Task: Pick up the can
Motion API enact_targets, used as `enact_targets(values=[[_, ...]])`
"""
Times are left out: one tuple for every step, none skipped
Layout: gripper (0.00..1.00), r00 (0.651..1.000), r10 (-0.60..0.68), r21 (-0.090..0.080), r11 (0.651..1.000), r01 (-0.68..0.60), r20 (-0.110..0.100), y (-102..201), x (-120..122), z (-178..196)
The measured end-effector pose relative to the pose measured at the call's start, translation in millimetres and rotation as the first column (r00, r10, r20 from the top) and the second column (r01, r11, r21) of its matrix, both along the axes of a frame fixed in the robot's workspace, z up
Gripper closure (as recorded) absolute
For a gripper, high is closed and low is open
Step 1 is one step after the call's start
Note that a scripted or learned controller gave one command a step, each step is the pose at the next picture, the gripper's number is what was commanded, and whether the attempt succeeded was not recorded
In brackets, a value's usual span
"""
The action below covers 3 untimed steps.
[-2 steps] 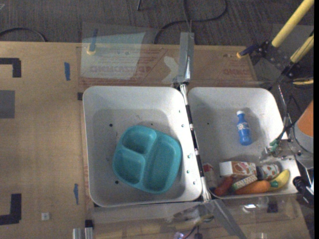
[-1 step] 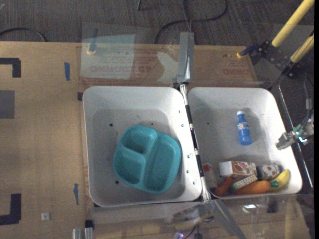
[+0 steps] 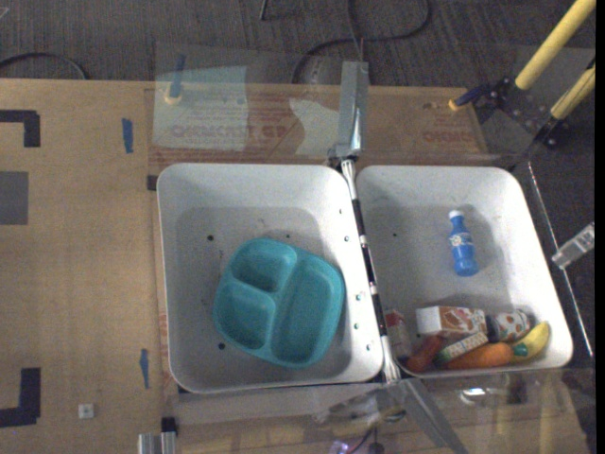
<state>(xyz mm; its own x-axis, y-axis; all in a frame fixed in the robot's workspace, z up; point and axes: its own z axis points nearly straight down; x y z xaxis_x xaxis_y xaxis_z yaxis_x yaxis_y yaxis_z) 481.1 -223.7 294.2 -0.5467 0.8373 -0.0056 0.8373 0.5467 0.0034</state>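
There are 2 white bins. The left bin holds a blue-green plate with 3 parts. The can is in the right bin, in the near right corner, just beside a yellow banana and an orange carrot. A blue bottle lies apart, farther back.

A tan bench (blue tape marks on it) meets dark grey carpet crossed by black cables.
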Motion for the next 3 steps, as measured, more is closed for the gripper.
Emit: enact_targets(values=[[1.0,1.0,0.011,0.0,1.0,-0.011,0.0,-1,17,51],[1.0,0.97,0.242,-0.002,0.97,-0.242,0.002,-1,112,67],[1.0,0.928,0.373,-0.003,0.928,-0.373,0.002,-2,176,92]])
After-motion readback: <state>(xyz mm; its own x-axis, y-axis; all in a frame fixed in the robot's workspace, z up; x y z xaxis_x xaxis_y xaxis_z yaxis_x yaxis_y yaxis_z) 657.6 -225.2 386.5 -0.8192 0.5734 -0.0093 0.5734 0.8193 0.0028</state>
